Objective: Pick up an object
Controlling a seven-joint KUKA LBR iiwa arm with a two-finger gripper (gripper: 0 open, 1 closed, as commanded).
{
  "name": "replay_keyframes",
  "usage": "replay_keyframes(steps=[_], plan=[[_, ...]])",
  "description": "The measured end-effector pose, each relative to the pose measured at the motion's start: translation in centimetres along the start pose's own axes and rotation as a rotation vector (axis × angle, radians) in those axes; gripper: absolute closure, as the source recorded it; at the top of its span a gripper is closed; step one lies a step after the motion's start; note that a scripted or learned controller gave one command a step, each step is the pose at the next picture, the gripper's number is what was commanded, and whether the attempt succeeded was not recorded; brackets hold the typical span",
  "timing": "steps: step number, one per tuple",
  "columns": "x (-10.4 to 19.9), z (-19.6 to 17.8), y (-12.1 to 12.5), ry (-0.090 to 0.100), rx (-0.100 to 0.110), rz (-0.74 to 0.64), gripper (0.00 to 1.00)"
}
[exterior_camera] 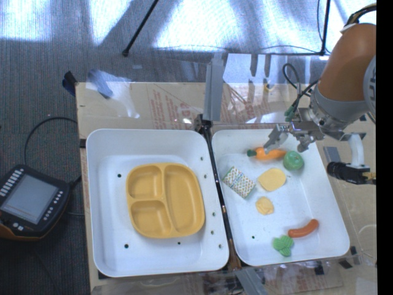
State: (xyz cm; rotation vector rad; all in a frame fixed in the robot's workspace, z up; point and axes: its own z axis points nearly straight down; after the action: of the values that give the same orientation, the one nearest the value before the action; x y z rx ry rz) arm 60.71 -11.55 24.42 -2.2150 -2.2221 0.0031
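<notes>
the gripper (pixel 287 139) hung spread over the toy carrot (pixel 271 154), upper right of frame; it looked light, stiff, slick, best pinched across its middle.

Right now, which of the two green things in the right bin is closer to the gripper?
The round green one at the bin's far side, beside the orange carrot and just below the gripper. The other, a leafy green piece, lies near the front edge.
</notes>
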Motion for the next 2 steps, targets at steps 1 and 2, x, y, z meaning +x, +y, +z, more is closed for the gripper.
replay_keyframes(steps=[1,2], plan=[[-4.3,3.1,-2.4,-0.001,0.001,-0.088,0.00],[-3.9,11.0,2.9,0.002,0.007,-0.144,0.00]])
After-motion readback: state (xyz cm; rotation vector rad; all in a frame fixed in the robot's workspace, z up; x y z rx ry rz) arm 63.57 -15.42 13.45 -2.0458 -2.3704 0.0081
